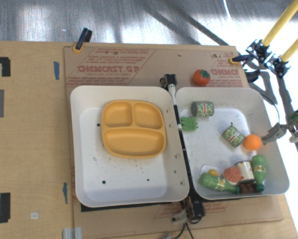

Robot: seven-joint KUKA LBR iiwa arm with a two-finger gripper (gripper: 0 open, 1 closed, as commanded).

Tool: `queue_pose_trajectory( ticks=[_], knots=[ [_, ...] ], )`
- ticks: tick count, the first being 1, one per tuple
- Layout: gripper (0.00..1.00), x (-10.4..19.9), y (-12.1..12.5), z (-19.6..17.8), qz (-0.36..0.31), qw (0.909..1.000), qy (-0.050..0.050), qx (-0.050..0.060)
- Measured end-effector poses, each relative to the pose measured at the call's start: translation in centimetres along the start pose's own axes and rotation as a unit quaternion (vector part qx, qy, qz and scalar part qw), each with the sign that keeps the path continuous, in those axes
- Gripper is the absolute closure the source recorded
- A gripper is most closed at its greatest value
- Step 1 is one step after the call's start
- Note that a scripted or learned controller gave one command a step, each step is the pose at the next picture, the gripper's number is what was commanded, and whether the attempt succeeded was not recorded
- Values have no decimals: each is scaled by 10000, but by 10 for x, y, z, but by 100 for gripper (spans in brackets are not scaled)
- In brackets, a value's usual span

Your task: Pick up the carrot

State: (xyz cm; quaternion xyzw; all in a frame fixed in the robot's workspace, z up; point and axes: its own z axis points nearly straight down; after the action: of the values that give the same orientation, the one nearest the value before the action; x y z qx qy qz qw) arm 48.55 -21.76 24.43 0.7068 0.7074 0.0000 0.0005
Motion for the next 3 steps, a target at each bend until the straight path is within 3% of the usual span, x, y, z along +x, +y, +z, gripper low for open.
queue_pose_trajectory(
  ticks=[1, 2, 3],
  knots=[
    [0, 42, 3, 143, -386, 9993, 9, 12],
    [0, 123, -6, 123, 452, 9990, 14, 21],
    [100, 123, -5, 113, 464, 9989, 7, 0]
  ],
)
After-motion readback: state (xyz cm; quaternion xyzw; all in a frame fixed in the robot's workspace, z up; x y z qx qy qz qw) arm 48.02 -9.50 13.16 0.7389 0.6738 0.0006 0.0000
